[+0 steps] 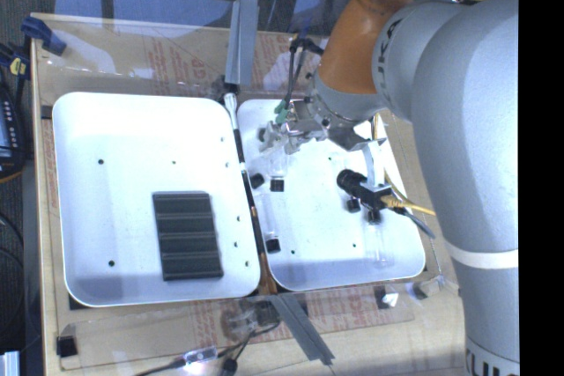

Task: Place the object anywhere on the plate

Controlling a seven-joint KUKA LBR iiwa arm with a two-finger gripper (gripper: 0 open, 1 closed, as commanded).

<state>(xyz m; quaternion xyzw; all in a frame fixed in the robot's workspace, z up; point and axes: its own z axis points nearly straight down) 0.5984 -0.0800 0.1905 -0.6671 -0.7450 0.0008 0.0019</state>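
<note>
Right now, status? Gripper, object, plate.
Gripper low over the right bin, top-left corner. Grip unclear. Dark ridged plate sits in the left bin, bare. Small black pieces near the divider.

Arm point(441, 101) hides right bin point(308, 269) far corner; claw point(280, 132) blurred.

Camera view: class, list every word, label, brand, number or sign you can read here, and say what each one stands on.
Dark lettering on the grey arm, next to its orange band: partly hidden, not readable.
Faint red print on the bench sheet around the bins: too blurred to read.
Nothing else legible.
</note>
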